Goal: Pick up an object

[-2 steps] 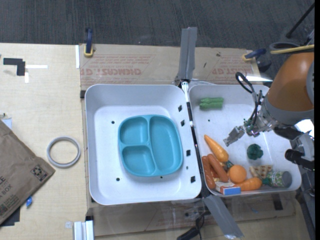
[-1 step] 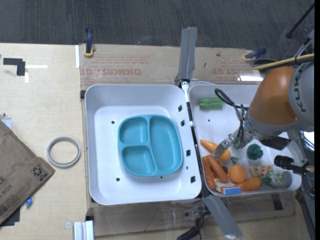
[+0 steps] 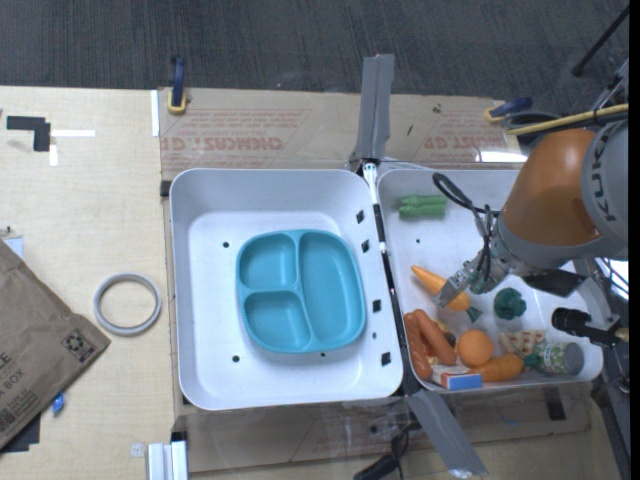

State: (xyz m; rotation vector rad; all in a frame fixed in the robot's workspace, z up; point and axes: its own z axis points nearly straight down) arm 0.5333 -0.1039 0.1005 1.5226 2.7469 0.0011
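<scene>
The right bin (image 3: pixel 455 183) holds play food: a green bean pod (image 3: pixel 421 206) at the back, an orange carrot (image 3: pixel 431 280) in the middle, sausages (image 3: pixel 428 338), an orange ball (image 3: pixel 475 348), a second carrot (image 3: pixel 500 369), a dark green broccoli piece (image 3: pixel 509 303) and a small box (image 3: pixel 458 379) at the front. My gripper (image 3: pixel 456 290) hangs low over the middle of this bin, right at the carrot's thick end. The arm's orange band (image 3: pixel 555 188) sits above it.
The left bin (image 3: pixel 195 298) carries a teal divided plate (image 3: pixel 300 290). A roll of tape (image 3: pixel 127 302) and a cardboard box (image 3: pixel 35 343) lie on the bench to the left. A clear jar (image 3: pixel 560 356) rests at the right bin's front right corner.
</scene>
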